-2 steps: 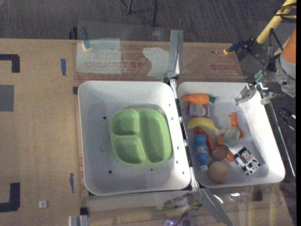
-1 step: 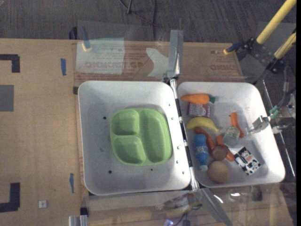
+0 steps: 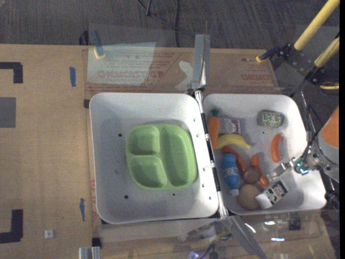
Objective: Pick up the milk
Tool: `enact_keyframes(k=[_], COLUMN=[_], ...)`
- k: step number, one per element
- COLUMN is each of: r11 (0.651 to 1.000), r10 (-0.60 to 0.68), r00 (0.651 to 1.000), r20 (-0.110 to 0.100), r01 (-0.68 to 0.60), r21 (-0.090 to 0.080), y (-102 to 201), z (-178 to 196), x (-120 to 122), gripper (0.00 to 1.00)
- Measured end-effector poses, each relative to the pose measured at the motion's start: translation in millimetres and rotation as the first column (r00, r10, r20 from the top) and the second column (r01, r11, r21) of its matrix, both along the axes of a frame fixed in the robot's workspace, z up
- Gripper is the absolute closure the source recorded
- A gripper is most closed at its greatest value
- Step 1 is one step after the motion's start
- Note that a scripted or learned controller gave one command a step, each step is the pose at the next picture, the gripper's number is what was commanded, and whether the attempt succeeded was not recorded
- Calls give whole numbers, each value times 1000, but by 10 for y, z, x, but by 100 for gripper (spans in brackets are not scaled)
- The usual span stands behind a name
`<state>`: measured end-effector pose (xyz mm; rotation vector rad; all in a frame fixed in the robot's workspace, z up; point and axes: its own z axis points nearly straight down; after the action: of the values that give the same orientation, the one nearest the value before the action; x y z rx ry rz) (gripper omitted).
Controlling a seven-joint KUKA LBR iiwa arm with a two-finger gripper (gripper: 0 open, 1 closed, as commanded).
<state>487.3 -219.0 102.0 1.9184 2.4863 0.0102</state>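
Observation:
The milk (image 3: 273, 193) is a small white carton with dark print. It lies on its side near the front of the right bin (image 3: 310, 194), beside a brown potato (image 3: 249, 197). My gripper (image 3: 289, 168) hangs over the right bin, a little behind the milk and to its right, with the grey arm and its orange band (image 3: 332, 129) coming in from the right edge. Nothing shows as held by the gripper.
The right bin also holds a carrot (image 3: 214, 131), a banana (image 3: 233, 141), a blue bottle (image 3: 231, 174), a grey can (image 3: 270, 118), an orange sausage-like piece (image 3: 276, 147) and a red-white packet (image 3: 230, 125). A green divided plate (image 3: 161, 156) sits in the left bin (image 3: 108, 144).

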Motion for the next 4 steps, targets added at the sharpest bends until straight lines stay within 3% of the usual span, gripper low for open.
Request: enact_keyframes(k=[1, 2, 3, 4], r11=[958, 999, 984, 1000], r10=[-287, -46, 177, -25], r00=[958, 999, 984, 1000], r20=[-10, -2, -1, -2], r01=[287, 46, -177, 25], r21=[10, 0, -6, -5], y=[78, 76, 156, 986], z=[-89, -158, 324, 399], x=[528, 39, -62, 467], gripper=[0, 0, 0, 0])
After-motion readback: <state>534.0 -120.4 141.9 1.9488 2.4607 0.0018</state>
